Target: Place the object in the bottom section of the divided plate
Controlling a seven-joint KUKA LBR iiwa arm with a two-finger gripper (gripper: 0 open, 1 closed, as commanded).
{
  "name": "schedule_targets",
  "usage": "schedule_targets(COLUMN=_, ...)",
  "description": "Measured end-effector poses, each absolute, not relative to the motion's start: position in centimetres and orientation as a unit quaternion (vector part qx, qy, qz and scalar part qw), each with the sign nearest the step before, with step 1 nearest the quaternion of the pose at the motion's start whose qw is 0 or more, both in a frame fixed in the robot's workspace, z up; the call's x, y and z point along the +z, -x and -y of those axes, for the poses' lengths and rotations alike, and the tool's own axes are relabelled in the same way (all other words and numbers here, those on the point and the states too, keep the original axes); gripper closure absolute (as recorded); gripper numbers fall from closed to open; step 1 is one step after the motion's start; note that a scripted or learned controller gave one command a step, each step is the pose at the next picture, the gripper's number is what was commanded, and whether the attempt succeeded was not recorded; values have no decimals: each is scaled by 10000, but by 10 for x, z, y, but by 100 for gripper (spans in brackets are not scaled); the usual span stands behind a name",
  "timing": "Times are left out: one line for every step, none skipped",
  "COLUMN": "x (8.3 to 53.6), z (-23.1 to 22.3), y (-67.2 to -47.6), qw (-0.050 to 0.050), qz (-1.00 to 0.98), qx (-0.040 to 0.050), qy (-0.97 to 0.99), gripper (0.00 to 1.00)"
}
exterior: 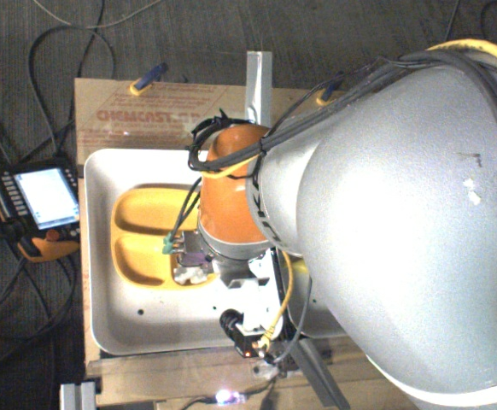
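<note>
Over the left white plastic bin (103, 314), the grey arm with its orange wrist band (231, 190) hangs low above the yellow divided plate (142, 229), w/ the gripper (193, 267) sitting at the plate's near-right corner, approx. over the bottom section. Can't tell whether the pincer is wide, narrow or holding anything, since the wrist body hides it from above; the object itself isn't identifiable, so its place is unknown. Judgement: to do this step well, keep the descent vertical, stay inside the near compartment and clear of the ridge dividing it from the far one, release low so nothing bounces out. Both visible plate sections look bare yellow; bin floor around the plate is plain white.
</note>
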State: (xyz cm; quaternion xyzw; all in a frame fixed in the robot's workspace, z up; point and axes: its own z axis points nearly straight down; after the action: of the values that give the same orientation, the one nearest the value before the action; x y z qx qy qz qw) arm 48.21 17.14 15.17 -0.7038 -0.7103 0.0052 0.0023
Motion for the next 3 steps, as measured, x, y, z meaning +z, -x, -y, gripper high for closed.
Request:
schedule_targets(x=152, z=-171, y=-482, qw=24, qz=7102, qx=51, qy=7040, gripper=0)
schedule_targets(x=259, z=-126, y=-498, qw=-6, qz=6854, qx=47, qy=7282, gripper=0)
schedule_targets(x=154, z=-191, y=-482, qw=19, qz=6777, qx=57, qy=7353, gripper=0)
